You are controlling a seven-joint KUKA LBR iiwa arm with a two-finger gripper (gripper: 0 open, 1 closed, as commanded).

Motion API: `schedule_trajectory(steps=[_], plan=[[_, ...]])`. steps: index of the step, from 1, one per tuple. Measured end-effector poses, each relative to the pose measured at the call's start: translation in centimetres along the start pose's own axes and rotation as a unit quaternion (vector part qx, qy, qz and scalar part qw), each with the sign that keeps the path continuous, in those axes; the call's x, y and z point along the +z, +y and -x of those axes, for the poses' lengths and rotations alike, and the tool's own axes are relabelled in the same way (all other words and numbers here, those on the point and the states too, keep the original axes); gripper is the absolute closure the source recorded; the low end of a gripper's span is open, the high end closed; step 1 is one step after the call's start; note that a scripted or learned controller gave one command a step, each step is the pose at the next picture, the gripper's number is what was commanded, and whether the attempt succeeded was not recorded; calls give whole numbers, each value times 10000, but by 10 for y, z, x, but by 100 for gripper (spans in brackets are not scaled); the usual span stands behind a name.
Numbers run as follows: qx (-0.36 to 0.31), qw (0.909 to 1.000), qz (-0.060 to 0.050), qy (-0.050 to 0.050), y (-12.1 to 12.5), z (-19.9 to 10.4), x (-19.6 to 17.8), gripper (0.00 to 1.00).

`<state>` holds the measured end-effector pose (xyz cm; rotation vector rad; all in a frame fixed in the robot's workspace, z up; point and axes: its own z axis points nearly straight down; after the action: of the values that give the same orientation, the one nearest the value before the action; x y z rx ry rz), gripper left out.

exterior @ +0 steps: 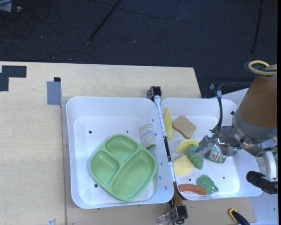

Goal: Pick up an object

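Several toy foods lie in the right white plastic bin (234, 108). Two-finger gripper (207, 146), fingers spread, straddles the dark green plastic vegetable (195, 158) beside the pale yellow round fruit (182, 166). Recommend centring over the vegetable, closing firmly, lifting vertically clear of that fruit.

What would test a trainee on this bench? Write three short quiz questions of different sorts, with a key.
1. True or false: the green divided plate lies in the left bin.
2. Multiple choice: which thing lies nearest the front rim of the right bin? A. slice of bread B. red sausage C. yellow banana
3. Fill in: the gripper hovers in the ____ bin, beside a small can.

Key: 1. true; 2. B; 3. right
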<state>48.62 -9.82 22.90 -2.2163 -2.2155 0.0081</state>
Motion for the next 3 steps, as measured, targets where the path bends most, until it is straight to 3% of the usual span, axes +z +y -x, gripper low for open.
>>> schedule_trajectory(steps=[1, 2, 3], plan=[[9, 10000, 23, 1, 23, 56, 141, 0], [-3, 10000, 50, -5, 103, 49, 141, 0], [13, 10000, 15, 15, 102, 49, 134, 100]])
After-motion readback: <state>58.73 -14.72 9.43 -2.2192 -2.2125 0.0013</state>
